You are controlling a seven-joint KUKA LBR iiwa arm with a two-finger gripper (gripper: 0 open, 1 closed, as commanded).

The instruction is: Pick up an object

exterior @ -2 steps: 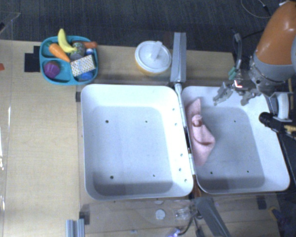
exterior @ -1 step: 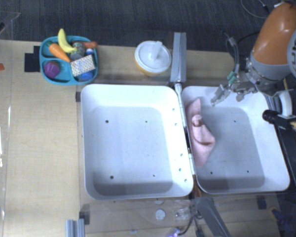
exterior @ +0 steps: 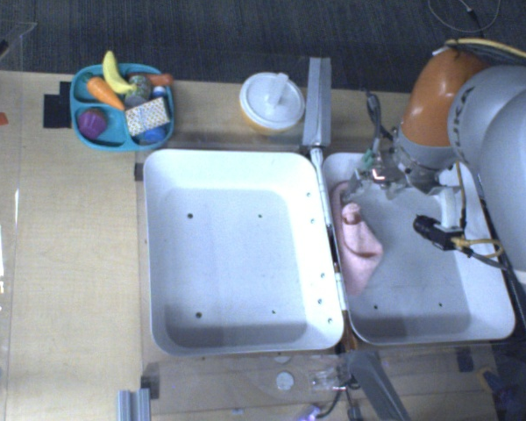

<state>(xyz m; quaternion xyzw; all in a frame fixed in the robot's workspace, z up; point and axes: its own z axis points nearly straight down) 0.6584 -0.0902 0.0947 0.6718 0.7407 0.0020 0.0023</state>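
Note:
A soft pink object point(exterior: 361, 251) lies in the right bin point(exterior: 438, 314), against its left wall. The arm's orange band point(exterior: 438, 95) is over the bin's far right corner. My gripper point(exterior: 365, 185) hangs over the bin's far left part, just above the top end of the pink object. The wrist hides how the gripper meets the object, so contact is unclear.
The left bin point(exterior: 237, 323) sits beside the right one, with a metal rail point(exterior: 316, 103) at the far end between them. A blue tray point(exterior: 81, 136) of toy food and a white lidded cup point(exterior: 271, 101) stand behind the bins. A black cable connector point(exterior: 434, 231) hangs over the right bin.

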